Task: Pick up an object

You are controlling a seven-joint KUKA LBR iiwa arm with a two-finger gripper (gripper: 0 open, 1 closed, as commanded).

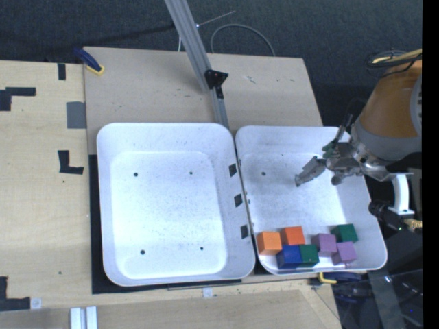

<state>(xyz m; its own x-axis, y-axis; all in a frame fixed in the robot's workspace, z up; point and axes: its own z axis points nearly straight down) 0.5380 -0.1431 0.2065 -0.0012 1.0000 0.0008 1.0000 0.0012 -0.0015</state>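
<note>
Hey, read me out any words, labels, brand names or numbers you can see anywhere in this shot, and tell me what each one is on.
There is no readable text here.
The coloured blocks in the right bin have plain faces.
The left bin carries only dark dots, no lettering.
The black tape pieces on the bench are shapes, not letters.
The arm's hand shows no legible marking.
</note>
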